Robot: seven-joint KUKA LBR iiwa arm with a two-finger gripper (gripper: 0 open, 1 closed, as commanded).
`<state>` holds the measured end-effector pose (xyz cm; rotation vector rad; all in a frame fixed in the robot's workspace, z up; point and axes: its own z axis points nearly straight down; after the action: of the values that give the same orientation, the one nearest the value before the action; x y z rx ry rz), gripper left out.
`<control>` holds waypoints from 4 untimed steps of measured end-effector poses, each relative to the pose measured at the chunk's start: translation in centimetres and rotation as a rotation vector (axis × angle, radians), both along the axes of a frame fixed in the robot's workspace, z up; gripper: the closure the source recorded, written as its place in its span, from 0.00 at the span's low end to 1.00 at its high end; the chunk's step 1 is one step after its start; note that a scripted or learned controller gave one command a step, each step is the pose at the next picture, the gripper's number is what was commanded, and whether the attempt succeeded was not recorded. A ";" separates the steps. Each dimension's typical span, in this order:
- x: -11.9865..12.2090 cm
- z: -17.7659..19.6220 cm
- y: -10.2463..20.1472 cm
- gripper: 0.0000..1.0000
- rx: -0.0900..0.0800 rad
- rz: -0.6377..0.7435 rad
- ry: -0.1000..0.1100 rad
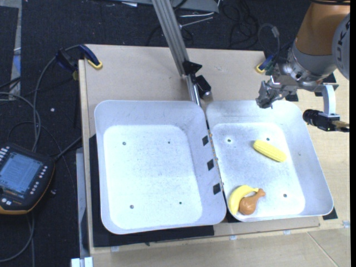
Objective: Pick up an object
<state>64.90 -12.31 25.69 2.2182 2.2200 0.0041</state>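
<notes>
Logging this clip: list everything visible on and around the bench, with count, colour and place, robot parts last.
corn cob: 1, yellow, right bin, upper middle
banana: 1, yellow, right bin, near front edge
drumstick toy: 1, orange-brown, right bin, touching the banana
right bin: 1, white, right half of bench
left bin: 1, white, left half of bench
clamps: 2, blue and yellow, bench's back corners
metal post: 1, grey, slanting up from between the bins
pendant: 1, grey and orange, floor at left
arm: 1, grey with orange band, upper right
gripper: 1, dark, above right bin's back edge
</notes>
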 end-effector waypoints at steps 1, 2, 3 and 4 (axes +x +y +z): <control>0.0 3.5 0.0 1.00 0.000 0.000 0.001; 0.1 1.3 4.9 1.00 0.001 0.003 0.005; -0.3 1.3 10.2 1.00 0.002 0.004 0.004; -0.8 -0.9 15.7 1.00 0.001 0.004 0.006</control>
<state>64.13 3.36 24.79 2.2174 2.2280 -0.0010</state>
